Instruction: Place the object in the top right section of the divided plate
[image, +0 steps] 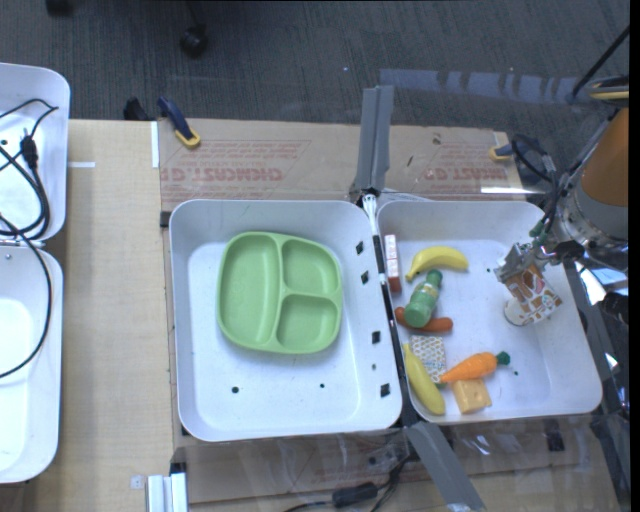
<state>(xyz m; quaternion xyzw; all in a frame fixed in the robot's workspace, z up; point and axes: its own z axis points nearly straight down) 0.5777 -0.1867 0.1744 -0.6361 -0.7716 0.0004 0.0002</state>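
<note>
A green divided plate (280, 292) lies in the left bin (200, 390), with one long section on its left and two smaller ones on its right. Its top right section (310, 266) holds nothing. My gripper (522, 268) hangs low over the right side of the right bin (570, 395). Right under it, touching or nearly touching, is a small white carton with an orange pattern (532, 297), tilted. The view does not show whether the carton is gripped.
In the right bin lie a yellow banana (438, 262), a green bottle (424, 298), a reddish sausage (428, 323), a waffle piece (429, 349), a second banana (423, 382), a carrot (470, 366) and a cheese wedge (473, 397). A hinged divider (377, 290) separates the bins.
</note>
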